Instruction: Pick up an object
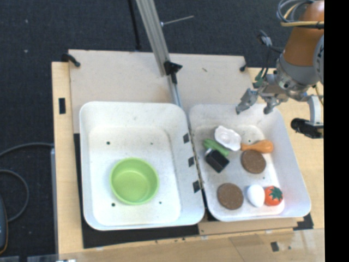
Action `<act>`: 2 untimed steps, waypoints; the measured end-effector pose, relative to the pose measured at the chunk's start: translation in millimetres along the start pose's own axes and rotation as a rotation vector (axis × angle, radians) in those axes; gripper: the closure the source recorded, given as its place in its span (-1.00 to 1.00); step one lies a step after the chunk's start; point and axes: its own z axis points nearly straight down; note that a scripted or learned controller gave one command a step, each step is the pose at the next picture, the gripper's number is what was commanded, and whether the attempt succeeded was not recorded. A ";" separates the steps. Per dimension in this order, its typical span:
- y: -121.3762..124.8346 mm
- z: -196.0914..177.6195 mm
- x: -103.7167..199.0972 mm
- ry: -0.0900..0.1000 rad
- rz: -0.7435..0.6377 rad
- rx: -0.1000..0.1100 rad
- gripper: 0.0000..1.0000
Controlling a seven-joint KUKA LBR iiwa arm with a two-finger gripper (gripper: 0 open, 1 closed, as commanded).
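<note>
The wooden bench (62,146) is being viewed from above at a slant, with two shallow white bins being borne side by side on it. The left bin (136,124) is being occupied by a single green bowl (134,180), which is being seen upright in the near half, well apart from the walls. The right bin (289,146) is being occupied by a cluster of small objects. A slanted metal post (155,31) is being seen rising from the seam between the bins toward the top of the view.

The grey arm with its orange band (302,42) is being seen at the upper right, and the gripper (257,104) is being held above the far edge of the right bin. Its two fingers are being shown spread apart, with nothing between them.

Within the right bin, a crumpled white object (228,137) is being seen near the centre, touching a green object (214,145) and just beside a black block (216,160). An orange carrot-shaped piece (258,146) is lying just above a brown disc (253,161). A second brown disc (230,196) is lying near the front wall, with a white egg (255,195) beside it and a red strawberry (273,195) touching the egg at the right.
</note>
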 end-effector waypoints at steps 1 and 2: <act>-0.1 -0.1 -0.5 -0.001 0.000 0.000 -1.00; 6.2 42.7 -2.0 -0.001 -0.002 0.002 -1.00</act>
